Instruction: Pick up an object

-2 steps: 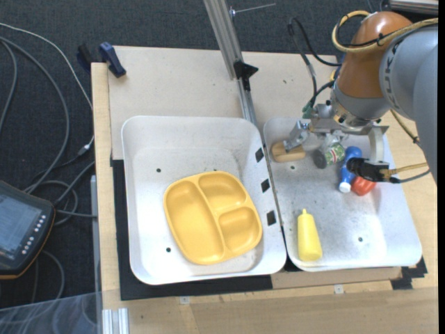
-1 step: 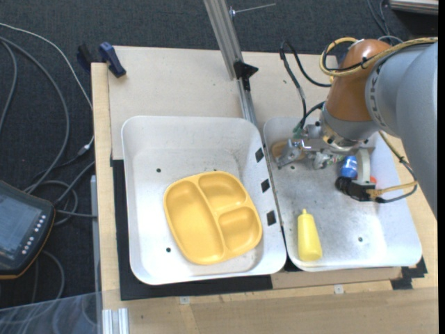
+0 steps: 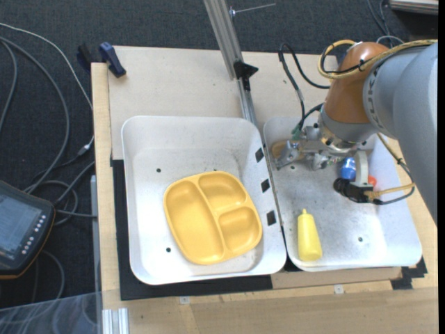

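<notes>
Grip: I could not tell how the gripper (image 3: 295, 152) stood; it sat low at the back of the right bin (image 3: 389, 252).
Nearest object: a blue item (image 3: 348, 168) lay just beside the wrist.
Other candidates: I saw a yellow bottle (image 3: 308, 236) near the front and a yellow divided plate (image 3: 212, 216) in the left bin (image 3: 139, 186).
Progress: I judged nothing lifted yet.

blue clamp (image 3: 112, 58) at bench corner, tablet (image 3: 19, 227) on floor

Two white bins (image 3: 139, 207), one yellow divided plate (image 3: 212, 216), one yellow bottle (image 3: 308, 236).
</notes>
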Robot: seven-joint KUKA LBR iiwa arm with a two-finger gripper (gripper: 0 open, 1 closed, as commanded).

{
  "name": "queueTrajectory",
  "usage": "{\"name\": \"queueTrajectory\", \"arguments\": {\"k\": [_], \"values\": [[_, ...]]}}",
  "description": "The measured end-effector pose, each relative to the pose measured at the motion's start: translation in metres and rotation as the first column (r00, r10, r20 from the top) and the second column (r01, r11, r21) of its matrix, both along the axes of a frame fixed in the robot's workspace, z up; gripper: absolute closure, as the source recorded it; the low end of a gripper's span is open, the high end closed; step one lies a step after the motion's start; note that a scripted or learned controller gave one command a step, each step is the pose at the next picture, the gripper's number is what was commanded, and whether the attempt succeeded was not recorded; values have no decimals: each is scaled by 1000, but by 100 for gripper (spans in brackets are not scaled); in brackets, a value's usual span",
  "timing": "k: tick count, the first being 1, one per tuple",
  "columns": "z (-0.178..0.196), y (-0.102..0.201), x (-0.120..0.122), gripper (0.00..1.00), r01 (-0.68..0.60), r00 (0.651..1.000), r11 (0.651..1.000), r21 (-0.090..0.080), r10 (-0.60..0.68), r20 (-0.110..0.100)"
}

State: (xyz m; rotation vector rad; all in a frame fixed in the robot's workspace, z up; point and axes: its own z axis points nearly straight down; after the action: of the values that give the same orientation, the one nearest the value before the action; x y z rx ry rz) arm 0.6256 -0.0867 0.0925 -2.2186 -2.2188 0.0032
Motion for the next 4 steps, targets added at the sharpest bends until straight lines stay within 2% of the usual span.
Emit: {"name": "queueTrajectory", "arguments": {"k": [1,4], "values": [[12,1,1,100,0,1000,1000,1,0,4],[159,4,-5,100,-2,1000,1000,-2,2,13]]}}
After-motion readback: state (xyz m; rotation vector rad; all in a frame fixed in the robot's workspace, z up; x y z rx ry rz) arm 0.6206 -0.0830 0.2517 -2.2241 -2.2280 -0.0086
